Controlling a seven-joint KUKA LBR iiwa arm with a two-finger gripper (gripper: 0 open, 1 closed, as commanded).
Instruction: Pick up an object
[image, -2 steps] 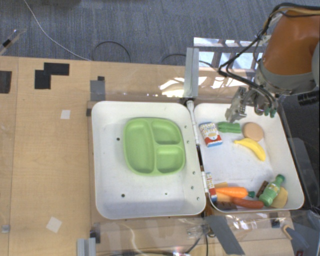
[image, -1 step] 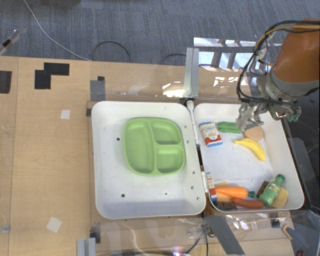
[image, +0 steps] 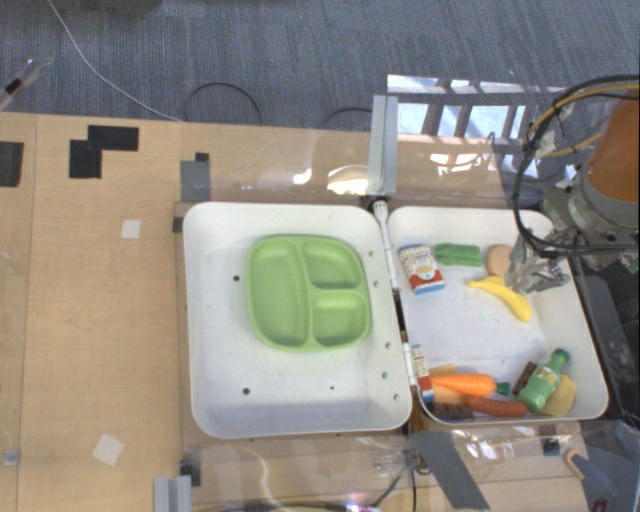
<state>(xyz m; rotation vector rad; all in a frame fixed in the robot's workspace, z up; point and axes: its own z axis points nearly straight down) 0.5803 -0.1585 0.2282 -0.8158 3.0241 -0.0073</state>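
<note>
The banana (image: 503, 297) lies in the right bin (image: 470, 345), toward its far right side, its right end just beside the end effector (image: 530, 272). Whether that end effector is apart or together cannot be told; its tip is dark and blurred. A tan, rounded object (image: 497, 260) sits just beyond the banana, partly hidden. Left of it lie a green piece (image: 457, 254) and a small carton (image: 422, 269). A carrot (image: 462, 383) and a green bottle (image: 541, 381) crowd the near edge. The left bin (image: 210, 330) holds a green divided plate (image: 307, 292).
</note>
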